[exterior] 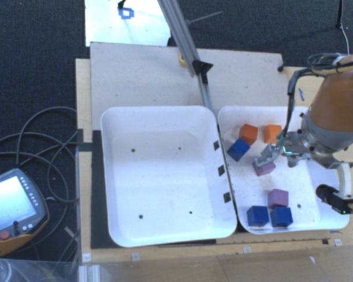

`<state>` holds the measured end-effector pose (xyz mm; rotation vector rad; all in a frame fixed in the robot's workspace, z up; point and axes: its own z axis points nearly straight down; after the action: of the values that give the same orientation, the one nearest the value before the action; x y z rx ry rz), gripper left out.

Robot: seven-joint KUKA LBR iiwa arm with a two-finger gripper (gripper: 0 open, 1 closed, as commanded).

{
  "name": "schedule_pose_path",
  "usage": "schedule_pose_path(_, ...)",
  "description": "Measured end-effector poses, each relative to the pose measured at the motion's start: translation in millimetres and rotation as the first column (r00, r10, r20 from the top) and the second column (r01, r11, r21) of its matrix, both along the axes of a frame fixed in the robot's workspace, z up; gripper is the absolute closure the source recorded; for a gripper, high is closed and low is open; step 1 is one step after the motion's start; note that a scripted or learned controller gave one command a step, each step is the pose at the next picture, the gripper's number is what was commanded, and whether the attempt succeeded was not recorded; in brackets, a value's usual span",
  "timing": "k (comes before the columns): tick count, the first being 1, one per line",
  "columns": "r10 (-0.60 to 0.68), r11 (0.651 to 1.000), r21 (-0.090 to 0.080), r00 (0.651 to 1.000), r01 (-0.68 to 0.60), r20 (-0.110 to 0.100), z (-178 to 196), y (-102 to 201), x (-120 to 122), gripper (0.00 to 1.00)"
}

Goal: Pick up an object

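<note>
You see the jaws (269, 155) low in the right bin (317, 184), their metal tips directly above and apparently touching a mauve block (264, 168); whether they are spread or closed on it cannot be told from this slant. The block lies just below and slightly left of the tips, near the bin's middle. Outward from there: a blue cube (238, 149) and an orange cube (249, 133) to the left, a second orange cube (272, 133) behind. Nearer the front rim sit a purple cube (277, 198) and two blue cubes (258, 215) (281, 217). The left bin (159, 175) adjoins on the bench (141, 69).
</note>
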<state>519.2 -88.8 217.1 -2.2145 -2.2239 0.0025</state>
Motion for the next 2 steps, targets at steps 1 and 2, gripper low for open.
schedule_pose_path(1,-0.002,1.0,-0.001,1.0,0.002,0.005,2,0,1,0.0)
schedule_pose_path(2,-0.002,1.0,0.0,1.0,0.002,0.0,-55,-2,9,0.0)
